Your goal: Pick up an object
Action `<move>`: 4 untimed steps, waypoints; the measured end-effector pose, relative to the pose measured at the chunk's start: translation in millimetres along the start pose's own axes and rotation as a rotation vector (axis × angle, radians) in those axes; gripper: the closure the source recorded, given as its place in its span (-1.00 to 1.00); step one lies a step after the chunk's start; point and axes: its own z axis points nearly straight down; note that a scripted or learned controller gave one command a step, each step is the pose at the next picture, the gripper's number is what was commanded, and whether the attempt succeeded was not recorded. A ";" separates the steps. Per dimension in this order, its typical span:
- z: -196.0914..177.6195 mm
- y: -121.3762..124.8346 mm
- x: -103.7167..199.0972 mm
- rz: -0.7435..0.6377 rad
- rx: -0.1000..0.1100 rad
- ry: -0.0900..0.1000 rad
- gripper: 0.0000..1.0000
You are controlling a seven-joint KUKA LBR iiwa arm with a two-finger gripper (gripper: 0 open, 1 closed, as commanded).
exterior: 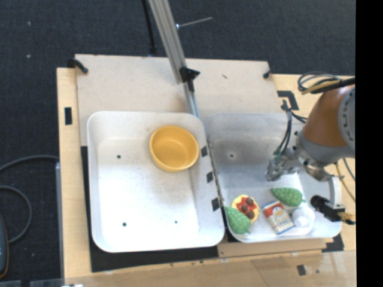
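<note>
Right white bin [251, 136]: far half open. Near edge crowded: green leafy pieces [287, 195], red-white carton [278, 216], small yellow dish [245, 207]. Left bin [119, 202]: yellow round bowl [173, 147] only.

The arm [335, 124] is thick and round, with an orange-brown band on a grey shell that has a smooth, slightly shiny surface. Below the band there is a grey wrist part. Dark cables, some with yellow in them, loop above the arm and run down along its side. The gripper [276, 169] is small, metallic grey, with thin parts and a bit of green.
</note>
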 end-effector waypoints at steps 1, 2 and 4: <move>-46.9 7.3 4.7 -0.010 -0.003 0.001 1.00; -92.8 4.8 7.6 -0.010 -0.004 0.001 1.00; -122.7 25.8 54.1 -0.013 0.000 0.003 1.00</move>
